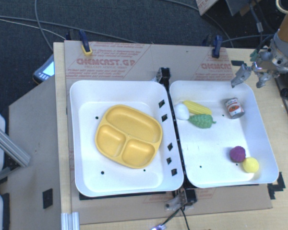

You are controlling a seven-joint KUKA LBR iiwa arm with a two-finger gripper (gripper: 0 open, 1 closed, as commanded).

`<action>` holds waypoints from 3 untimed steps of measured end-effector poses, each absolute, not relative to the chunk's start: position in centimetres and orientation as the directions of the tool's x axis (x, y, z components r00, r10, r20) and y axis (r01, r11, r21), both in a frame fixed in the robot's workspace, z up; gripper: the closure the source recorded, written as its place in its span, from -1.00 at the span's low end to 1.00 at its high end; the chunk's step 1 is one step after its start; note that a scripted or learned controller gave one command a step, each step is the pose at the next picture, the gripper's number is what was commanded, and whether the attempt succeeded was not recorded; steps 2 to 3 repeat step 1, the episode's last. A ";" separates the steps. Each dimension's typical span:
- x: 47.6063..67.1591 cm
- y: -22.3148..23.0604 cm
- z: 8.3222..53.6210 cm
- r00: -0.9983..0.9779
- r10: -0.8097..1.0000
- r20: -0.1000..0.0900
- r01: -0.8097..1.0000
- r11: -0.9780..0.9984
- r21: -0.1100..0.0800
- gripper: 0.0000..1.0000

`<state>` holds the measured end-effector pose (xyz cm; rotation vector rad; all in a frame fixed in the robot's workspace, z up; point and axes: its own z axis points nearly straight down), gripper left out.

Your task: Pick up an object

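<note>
Two-finger metal gripper (251, 75) hovers over far right corner of right white bin (264, 143), fingers spread, grasping nothing. Small red-labelled can (234, 108) lies just near of it. Yellow corn cob (198, 108), green leafy vegetable (201, 120), white ball (182, 111) cluster far left; purple ball (237, 153), yellow ball (250, 165) near right. Yellow divided plate (128, 136) in left white bin (81, 143).

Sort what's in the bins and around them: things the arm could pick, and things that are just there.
Pickable, right bin:
- can
- corn
- white ball
- green toy
- purple ball
- yellow ball
The gripper is open above that bin's far edge.

Just there:
- yellow tray in the left bin
- clamps
- cables
</note>
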<state>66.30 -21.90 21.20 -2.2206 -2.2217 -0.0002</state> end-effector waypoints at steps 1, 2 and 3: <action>66.0 -21.2 15.0 -0.002 1.000 0.003 1.000 0.002 -0.007 -1.00; 66.0 -21.2 15.0 -0.002 1.000 0.003 1.000 0.002 -0.007 -1.00; 66.0 -21.2 15.0 -0.002 1.000 0.003 1.000 0.002 -0.007 -1.00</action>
